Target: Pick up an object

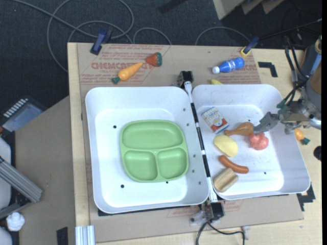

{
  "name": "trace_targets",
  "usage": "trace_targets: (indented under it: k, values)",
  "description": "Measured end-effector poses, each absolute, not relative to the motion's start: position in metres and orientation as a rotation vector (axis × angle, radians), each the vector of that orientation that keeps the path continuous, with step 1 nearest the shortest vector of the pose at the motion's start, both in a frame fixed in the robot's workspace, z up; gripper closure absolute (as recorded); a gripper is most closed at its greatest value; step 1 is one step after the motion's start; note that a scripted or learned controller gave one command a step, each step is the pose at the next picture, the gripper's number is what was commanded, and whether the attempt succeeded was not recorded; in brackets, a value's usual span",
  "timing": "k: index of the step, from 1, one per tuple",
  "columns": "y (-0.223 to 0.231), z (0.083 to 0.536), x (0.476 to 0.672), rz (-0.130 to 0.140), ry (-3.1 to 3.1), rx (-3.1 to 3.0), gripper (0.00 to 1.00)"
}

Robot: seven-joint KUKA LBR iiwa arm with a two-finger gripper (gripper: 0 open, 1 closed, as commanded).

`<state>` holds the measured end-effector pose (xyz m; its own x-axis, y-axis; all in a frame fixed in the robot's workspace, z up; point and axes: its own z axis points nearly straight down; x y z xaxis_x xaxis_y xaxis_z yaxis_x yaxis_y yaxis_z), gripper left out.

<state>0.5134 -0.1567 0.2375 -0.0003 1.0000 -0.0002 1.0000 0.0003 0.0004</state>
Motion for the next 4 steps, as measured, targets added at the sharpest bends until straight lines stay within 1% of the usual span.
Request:
trace_targets:
  k: [1, 2, 3, 4]
  values:
    - [-0.11, 0.135, 0.524, -0.001, 2.223, 2.222, 0.0]
    - [-0.101, 0.084, 0.522, -0.001, 2.222, 2.224, 0.0]
    - [-0.099, 0.085, 0.487, -0.001, 2.222, 2.224, 0.0]
    - [-0.121, 0.085, 0.564, 0.001, 2.221, 2.221, 0.0]
